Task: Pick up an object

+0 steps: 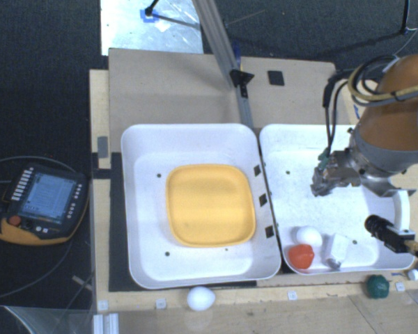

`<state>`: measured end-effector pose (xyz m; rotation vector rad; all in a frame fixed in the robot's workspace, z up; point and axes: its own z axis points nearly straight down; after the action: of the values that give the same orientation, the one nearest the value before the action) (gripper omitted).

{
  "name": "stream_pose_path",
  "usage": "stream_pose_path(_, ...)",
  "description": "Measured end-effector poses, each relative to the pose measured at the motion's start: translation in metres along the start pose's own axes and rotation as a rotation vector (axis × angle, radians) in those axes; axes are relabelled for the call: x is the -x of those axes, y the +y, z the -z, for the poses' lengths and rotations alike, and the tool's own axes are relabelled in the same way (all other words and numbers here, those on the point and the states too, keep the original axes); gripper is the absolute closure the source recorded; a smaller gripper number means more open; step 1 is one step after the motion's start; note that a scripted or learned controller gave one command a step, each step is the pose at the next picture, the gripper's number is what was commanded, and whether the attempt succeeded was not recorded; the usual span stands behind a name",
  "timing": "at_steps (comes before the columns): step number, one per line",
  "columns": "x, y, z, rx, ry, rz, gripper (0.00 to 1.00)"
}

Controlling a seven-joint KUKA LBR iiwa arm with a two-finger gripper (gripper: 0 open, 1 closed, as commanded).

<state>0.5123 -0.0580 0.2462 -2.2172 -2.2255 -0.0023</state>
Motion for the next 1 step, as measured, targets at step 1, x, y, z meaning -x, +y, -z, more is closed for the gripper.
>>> stream_pose_path(1, -0.0524, 0.004, -0.0131, -0.001, 0.0, 0.0, 1.0)
